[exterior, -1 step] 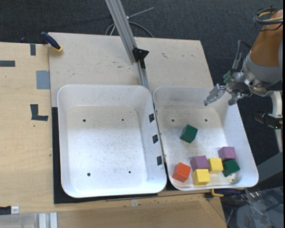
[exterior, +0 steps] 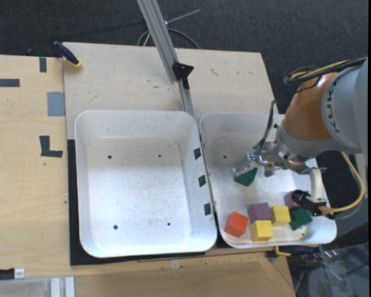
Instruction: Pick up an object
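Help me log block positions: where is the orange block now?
The orange block lies in the right bin, near its front left corner, just left of the purple block and a yellow block.

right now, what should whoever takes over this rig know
Tool: low in the right bin, at the green block; whether it grips the block cannot be told from here.
Other objects: orange block, purple block, two yellow blocks and a dark green block, clustered at the right bin's near edge.
Done: nothing visibly lifted.
Left: confirm a grasp and lift one object.
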You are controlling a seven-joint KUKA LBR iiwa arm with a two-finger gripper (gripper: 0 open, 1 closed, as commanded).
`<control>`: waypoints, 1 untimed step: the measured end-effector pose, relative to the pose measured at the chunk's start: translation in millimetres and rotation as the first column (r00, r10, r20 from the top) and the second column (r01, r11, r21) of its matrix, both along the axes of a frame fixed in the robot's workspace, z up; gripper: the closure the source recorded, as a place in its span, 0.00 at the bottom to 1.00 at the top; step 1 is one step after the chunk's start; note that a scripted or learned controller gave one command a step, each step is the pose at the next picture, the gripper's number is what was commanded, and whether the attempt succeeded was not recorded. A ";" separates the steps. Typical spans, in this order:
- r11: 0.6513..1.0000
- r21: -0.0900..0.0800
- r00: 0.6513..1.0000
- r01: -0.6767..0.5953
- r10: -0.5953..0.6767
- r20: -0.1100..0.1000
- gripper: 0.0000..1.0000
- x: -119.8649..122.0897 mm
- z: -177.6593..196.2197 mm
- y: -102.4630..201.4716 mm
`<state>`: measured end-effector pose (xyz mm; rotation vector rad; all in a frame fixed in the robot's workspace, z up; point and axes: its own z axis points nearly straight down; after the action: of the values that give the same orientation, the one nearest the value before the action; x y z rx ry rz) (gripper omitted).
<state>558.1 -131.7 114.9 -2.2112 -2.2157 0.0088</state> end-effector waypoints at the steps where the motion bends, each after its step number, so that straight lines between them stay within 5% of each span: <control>1: 1.000 -0.003 1.000 0.000 0.000 0.008 1.00 2.8 14.2 -2.3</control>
<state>560.9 -134.0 129.1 -2.2170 -2.2212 0.0029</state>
